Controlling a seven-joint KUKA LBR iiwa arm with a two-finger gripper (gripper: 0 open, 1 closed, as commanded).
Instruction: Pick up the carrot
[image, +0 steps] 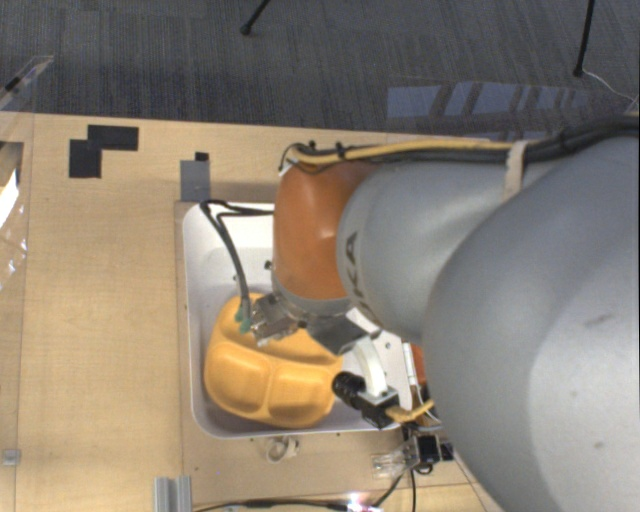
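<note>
The arm's orange band (310, 240) and grey wrist hang low over the left bin (200, 300) and cover most of it. The gripper (268, 322) sits under the wrist, right above the top edge of a large yellow lumpy object (265, 385). A small green bit (242, 322) shows beside the gripper, touching the yellow object. A narrow orange sliver (418, 362), possibly the carrot, peeks out at the arm's edge to the right. Most of it is hidden.
A black cable (228, 245) loops from the wrist down into the bin. A white and black fitting (365, 385) juts from the arm over the bin's lower rim. The bench (90, 350) lies bare to the left. The arm covers the right bin.
</note>
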